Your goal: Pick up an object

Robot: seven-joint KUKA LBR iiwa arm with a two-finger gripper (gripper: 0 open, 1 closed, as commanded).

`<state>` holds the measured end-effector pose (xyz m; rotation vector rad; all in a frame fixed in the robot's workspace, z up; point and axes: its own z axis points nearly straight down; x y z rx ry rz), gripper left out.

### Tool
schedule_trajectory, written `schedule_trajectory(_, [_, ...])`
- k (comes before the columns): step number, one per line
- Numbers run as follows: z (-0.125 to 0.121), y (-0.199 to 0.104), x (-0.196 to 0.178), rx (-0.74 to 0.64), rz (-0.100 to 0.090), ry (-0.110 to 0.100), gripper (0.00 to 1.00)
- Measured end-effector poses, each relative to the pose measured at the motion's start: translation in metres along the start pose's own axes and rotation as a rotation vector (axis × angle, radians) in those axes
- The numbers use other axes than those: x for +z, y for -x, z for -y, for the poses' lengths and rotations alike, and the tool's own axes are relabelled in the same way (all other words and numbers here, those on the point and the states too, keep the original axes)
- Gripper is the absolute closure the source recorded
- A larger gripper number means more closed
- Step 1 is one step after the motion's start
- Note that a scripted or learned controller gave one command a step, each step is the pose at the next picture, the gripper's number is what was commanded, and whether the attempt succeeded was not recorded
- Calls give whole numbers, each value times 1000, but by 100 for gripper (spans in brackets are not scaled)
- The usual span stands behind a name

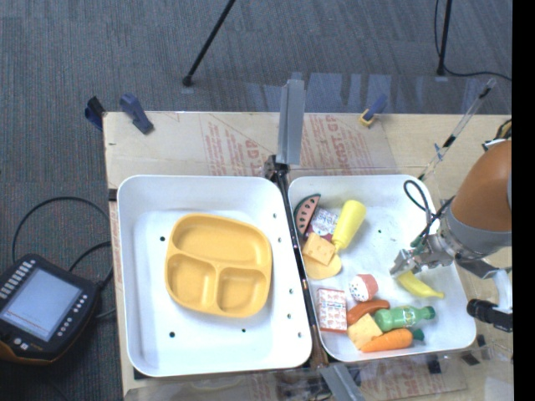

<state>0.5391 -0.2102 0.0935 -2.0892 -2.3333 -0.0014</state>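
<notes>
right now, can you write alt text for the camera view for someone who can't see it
A grey robot arm's hand reaches from the right into the right white bin, just above a yellow toy banana among mixed toy foods. The left white bin holds a yellow plastic divided tray.

The bench (226,144) is a flat board surface printed with red lettering. Two shallow white bins rest directly on it, side by side and touching: the left bin (138,307) and the right bin (384,186). A yellow clamp (368,119) sits at its far edge.
</notes>
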Motion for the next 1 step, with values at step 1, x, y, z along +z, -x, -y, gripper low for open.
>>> schedule_trajectory(1, [0, -103, -94, 63, 5, 10, 100])
